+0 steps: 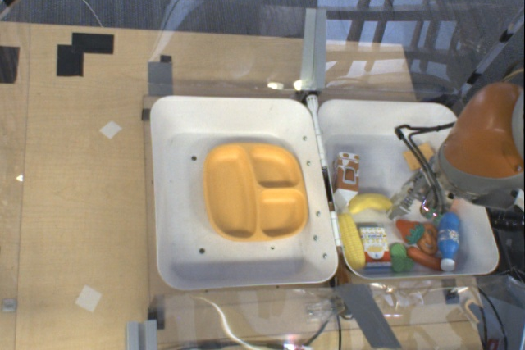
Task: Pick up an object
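Reference landmark: right bin (489, 254), rim at its near right corner.

Near edge of right bin: corn cob (350, 240) at the near left corner, long axis running near-to-far alongside the divider wall. Juice carton (374, 245) just beside it. Green piece (399, 256) and carrot (425, 257) along the near wall. Blue bottle (448, 238) toward the near right corner, cap toward the near wall, long axis near-to-far with a slight tilt.

Middle of right bin: banana (369, 203), long axis left-to-right, curved, touching the far end of the corn cob. Judged the likeliest target: light, stiff plastic by appearance, smooth and probably slippery; best taken across the narrow middle, fingers closing near-to-far. Red-orange items (418, 234) crowded just right of it; risk of a nudge.

Gripper (413, 202) low over the middle of right bin, just right of the banana; metal fingers tangled visually with cable; degree of opening not determinable; nothing seen between them.

Far half of right bin: brown snack packet (348, 170), upright near the divider, long axis near-to-far.

Left of right bin: left bin (172, 119) bearing a yellow divided tray (254, 191).
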`<state>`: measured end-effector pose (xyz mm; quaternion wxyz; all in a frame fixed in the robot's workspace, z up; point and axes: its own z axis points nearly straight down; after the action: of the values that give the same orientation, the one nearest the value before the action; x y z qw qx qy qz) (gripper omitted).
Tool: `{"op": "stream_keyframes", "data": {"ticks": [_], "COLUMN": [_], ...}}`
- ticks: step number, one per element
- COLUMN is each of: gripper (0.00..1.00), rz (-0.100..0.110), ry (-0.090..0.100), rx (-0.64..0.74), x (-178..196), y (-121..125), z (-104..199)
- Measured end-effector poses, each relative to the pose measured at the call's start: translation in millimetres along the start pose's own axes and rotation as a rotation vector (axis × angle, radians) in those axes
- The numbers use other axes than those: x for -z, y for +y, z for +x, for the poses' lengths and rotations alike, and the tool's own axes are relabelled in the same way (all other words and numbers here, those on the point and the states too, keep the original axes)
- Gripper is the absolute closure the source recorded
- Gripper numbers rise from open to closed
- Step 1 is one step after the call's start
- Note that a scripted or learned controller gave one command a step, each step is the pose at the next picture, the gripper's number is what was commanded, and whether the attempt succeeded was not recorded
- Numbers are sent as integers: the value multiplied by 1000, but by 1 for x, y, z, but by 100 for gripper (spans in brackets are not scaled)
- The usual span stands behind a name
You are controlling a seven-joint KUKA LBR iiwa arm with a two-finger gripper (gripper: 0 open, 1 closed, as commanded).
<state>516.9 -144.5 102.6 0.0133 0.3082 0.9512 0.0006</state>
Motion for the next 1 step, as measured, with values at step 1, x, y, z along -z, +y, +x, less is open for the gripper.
{"op": "stream_keyframes", "data": {"ticks": [1], "gripper": [0], "rz": [0], "ry": [1], "rx": [0], "x": [-1], "y": [0], "z": [0]}}
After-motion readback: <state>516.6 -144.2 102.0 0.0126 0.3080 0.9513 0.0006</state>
